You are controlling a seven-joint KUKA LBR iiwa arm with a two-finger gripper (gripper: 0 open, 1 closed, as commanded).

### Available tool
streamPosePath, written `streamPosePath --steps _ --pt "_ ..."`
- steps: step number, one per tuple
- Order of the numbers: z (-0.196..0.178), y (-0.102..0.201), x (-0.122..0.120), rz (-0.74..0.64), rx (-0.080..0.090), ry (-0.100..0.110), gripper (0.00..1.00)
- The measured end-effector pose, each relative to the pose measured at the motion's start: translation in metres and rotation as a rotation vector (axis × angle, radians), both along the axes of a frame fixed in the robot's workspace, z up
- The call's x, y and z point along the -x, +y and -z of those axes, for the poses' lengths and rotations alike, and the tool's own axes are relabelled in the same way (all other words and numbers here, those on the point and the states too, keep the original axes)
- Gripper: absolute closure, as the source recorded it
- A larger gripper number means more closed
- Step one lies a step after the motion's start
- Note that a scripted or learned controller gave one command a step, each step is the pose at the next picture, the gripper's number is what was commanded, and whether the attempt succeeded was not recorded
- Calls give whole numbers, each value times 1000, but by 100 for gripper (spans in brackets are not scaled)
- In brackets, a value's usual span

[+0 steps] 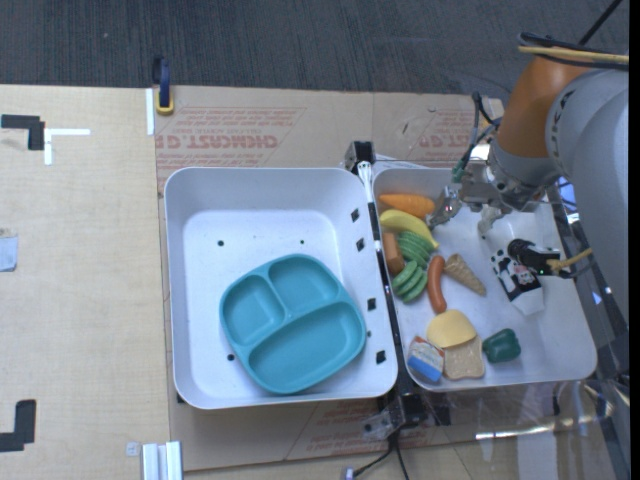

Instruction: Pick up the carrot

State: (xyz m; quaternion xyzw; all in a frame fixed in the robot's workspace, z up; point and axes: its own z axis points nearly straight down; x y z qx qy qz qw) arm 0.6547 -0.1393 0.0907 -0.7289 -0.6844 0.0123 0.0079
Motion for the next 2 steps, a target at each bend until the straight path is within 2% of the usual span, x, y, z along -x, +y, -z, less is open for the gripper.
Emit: streamPosePath --steps 1,2 --pt "5 47 5 220 -1 -10 0" --pt "-101 114 -4 351 2 -28 0"
